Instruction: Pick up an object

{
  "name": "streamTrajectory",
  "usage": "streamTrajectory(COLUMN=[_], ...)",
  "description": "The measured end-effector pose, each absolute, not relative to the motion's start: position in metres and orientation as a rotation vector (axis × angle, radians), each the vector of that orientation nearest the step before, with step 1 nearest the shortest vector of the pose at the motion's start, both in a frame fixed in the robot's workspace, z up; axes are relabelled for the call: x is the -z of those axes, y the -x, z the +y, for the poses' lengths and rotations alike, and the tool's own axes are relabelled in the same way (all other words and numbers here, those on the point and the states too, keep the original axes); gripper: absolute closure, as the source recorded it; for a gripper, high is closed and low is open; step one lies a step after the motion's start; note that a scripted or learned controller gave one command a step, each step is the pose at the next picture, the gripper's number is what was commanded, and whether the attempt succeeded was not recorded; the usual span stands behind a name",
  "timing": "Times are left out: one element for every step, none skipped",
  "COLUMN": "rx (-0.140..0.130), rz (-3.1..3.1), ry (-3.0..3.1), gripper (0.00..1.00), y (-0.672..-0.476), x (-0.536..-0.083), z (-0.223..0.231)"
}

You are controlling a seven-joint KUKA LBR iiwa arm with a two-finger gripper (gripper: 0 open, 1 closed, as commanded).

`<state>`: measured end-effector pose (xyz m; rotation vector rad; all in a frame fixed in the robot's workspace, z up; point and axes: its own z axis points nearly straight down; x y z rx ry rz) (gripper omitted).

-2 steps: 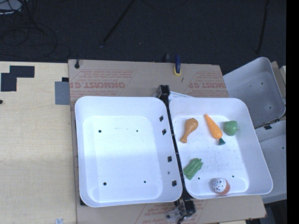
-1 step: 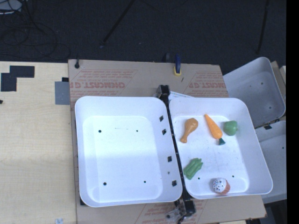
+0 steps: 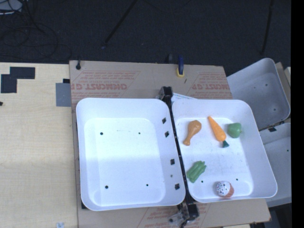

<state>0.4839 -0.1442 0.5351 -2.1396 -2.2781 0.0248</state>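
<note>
The right bin (image 3: 259, 141) holds several toy foods. A tan chicken drumstick (image 3: 192, 131) lies near its left wall. Beside it an orange carrot (image 3: 217, 129) points toward the back, and a small green round piece (image 3: 234, 129) sits to the right of the carrot. A green leafy vegetable (image 3: 195, 171) rests toward the front left. At the front lies a white speckled ball with an orange edge (image 3: 223, 189).
The left bin (image 3: 88, 156) sits beside the right one, joined by a black clip strip (image 3: 172, 146). Both rest on a cardboard sheet (image 3: 118, 82) over a wooden bench. A grey panel (image 3: 263, 91) stands at the far right.
</note>
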Motion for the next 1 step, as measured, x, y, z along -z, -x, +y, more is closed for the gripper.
streamTrajectory(rx=[-0.003], rz=[-2.219], ry=[2.217], gripper=[1.0], y=[-0.5], x=[-0.3442], z=[-0.0988])
